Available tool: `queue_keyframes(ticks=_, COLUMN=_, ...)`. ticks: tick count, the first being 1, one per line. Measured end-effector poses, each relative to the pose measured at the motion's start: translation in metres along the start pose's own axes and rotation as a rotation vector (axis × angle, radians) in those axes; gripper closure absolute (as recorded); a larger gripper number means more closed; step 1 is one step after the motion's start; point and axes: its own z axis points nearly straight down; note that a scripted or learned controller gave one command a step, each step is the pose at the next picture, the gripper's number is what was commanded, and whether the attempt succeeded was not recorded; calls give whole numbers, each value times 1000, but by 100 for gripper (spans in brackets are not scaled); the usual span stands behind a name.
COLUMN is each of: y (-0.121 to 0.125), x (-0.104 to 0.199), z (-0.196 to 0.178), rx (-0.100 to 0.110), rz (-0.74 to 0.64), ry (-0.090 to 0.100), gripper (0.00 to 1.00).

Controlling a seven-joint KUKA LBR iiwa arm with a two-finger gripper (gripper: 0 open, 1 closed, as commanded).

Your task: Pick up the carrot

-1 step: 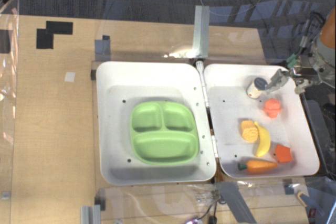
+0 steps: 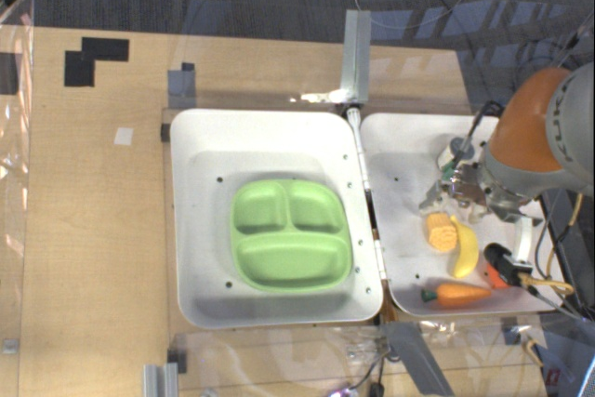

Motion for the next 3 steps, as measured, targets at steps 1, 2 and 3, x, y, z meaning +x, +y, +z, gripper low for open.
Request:
queue_keyframes(ticks=1, y=-33, x=26, z=5, rx=-13, rz=64, ry=-1, gripper=0)
queue_keyframes(ticks=2, y=-61, x=37, z=4, rx=-18, rz=-256, ry=-2, gripper=0)
queue_keyframes(ticks=3, y=1, x=35, z=5, rx=-13, rz=-208, ry=-1, gripper=0)
